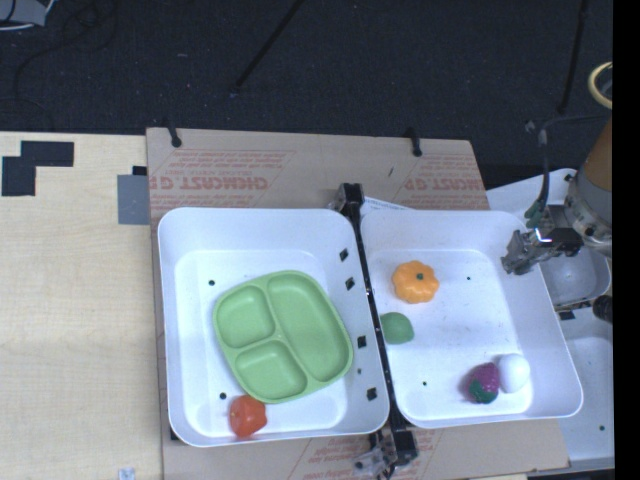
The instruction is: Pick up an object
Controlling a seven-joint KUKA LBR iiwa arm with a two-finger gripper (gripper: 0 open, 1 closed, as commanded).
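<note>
A dark carpeted floor strewn with cables filled the top of the frame, and below it a pale wooden bench (70, 308) carried a sheet of printed cardboard (300, 173) on which the two shallow white bins sat side by side, probably to keep them level and in a fixed spot under the camera. The left bin (185, 238) held a green divided plate (283, 336) lying flat at a slant across its floor, with a small red-orange toy (247, 416) just beside the plate's lower left corner. The right bin (540, 368) held the likelier targets, well spread so a pincer could come down between them: an orange pumpkin-shaped toy (415, 282) in the upper middle, a green rounded piece (396, 328) near the divider below it, and a purple-and-green toy (484, 383) touching a white ball (513, 373) at the lower right. The gripper (525, 248) hung at the right edge of the frame, above the right bin's upper right rim and apart from every object; whether it was released or clenched could not be told, and nothing was visibly held.
</note>
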